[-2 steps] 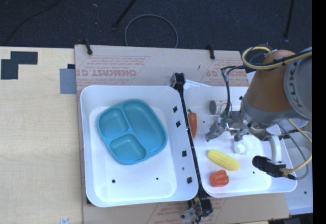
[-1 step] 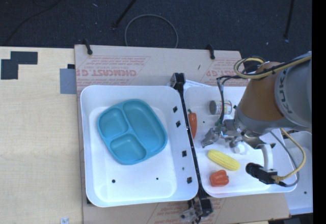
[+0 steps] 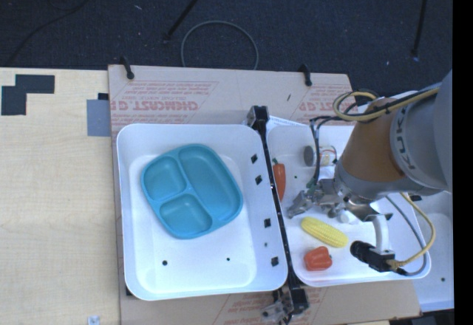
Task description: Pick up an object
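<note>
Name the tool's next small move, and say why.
Probably lower straight down and shift slightly toward the corn. The tool sits in the right bin just above the corn, with the carrot to its left and a red pepper lower down; nothing shows between its fingers.

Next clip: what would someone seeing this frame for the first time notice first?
A bright blue divided plate lies in the left bin. The grey and orange arm reaches into the right bin, its end effector low beside a corn cob, with a red pepper nearer the front and a carrot by the divider.
</note>
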### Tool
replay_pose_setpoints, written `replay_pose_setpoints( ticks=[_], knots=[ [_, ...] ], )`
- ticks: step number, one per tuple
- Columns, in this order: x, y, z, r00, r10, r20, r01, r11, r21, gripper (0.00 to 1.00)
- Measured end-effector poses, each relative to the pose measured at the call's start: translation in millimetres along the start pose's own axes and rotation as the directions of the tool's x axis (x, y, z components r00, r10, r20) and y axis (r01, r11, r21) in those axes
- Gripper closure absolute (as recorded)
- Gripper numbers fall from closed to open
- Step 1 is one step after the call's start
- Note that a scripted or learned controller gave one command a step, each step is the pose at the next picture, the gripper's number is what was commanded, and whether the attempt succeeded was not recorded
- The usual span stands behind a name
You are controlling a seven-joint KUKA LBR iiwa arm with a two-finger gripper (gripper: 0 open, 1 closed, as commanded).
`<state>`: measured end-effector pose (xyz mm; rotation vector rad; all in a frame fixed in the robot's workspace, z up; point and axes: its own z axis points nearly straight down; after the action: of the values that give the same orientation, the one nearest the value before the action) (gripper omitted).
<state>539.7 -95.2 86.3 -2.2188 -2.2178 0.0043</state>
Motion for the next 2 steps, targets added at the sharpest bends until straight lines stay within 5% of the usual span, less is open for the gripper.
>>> replay_pose_setpoints(
  ticks=[1, 2],
  knots=[
    [-2.0, 0.4, -11.7, 1.000, 0.007, 0.000, -0.007, 1.000, -0.001, 1.00],
    [2.8, 4.4, -56.0, 1.000, -0.001, 0.001, 0.001, 1.000, -0.005, 1.00]
  ],
)
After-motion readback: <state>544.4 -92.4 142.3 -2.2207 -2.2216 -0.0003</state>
